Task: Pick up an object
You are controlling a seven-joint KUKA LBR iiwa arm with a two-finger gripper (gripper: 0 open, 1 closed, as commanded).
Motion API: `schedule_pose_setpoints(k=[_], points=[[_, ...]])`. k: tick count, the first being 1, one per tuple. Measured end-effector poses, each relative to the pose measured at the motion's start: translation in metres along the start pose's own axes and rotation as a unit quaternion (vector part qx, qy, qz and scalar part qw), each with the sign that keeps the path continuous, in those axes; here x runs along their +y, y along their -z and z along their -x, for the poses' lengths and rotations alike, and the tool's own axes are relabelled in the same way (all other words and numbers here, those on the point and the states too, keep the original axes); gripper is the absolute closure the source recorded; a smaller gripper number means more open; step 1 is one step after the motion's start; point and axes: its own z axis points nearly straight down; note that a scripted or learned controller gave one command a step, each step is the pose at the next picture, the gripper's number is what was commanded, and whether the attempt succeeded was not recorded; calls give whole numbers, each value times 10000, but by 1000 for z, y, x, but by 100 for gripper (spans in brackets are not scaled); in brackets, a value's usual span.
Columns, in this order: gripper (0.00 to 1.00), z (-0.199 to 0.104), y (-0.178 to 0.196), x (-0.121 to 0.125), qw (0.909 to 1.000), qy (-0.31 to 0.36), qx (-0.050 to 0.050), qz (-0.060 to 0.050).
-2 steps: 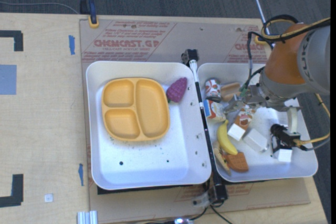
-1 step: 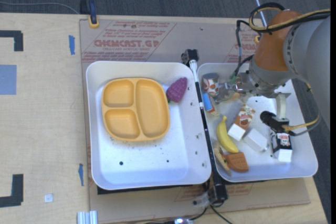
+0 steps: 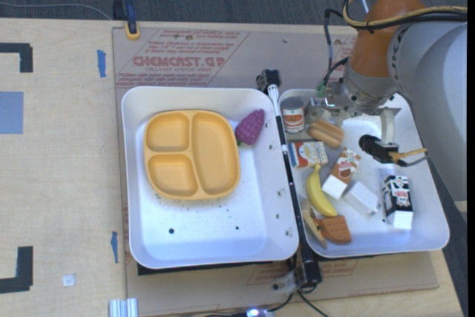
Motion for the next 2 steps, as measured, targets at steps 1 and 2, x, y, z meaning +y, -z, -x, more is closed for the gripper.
schedule_pose_setpoints(k=[1, 2], points=[[100, 0, 12, 2, 10000, 14, -21, 34], [0, 0, 12, 2, 10000, 13, -21, 31]])
